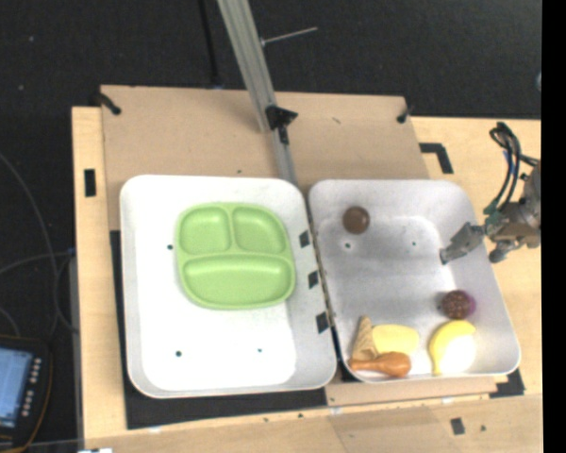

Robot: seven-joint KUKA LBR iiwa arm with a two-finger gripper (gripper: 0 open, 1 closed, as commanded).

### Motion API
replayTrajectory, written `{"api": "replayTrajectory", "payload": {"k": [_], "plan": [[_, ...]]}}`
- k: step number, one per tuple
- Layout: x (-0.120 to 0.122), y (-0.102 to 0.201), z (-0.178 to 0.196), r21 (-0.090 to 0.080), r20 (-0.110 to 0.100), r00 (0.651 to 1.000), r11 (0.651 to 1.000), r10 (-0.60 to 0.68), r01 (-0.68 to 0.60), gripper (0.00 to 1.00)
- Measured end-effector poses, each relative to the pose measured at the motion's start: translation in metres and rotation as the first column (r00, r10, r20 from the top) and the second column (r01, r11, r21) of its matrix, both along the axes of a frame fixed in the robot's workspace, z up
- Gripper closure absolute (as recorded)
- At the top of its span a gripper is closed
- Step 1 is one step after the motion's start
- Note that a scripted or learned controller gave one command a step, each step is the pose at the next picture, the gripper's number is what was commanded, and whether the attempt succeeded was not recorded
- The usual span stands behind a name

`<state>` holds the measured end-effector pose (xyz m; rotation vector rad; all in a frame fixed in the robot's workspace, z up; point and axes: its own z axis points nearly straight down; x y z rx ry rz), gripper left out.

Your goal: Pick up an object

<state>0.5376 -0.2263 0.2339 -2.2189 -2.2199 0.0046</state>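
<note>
My gripper hovers over the right rim of the right bin, open, with nothing between its fingers. Just below it, in that bin, lies a dark red ball. A brown ball rests near the bin's upper left. Along the bin's front edge sit a yellow lemon-like fruit, a pale yellow block, a tan wedge and an orange drumstick-shaped piece.
The left bin holds a green divided plate. A slanted metal pole rises from behind the two bins. A screen device lies off the bench at the lower left.
</note>
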Motion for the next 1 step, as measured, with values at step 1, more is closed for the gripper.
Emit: {"api": "replayTrajectory", "payload": {"k": [1], "plan": [[0.0083, 0.0045, -0.0502, 0.0, 0.001, 1.0, 1.0, 0.0, 0.0, 0.0]]}}
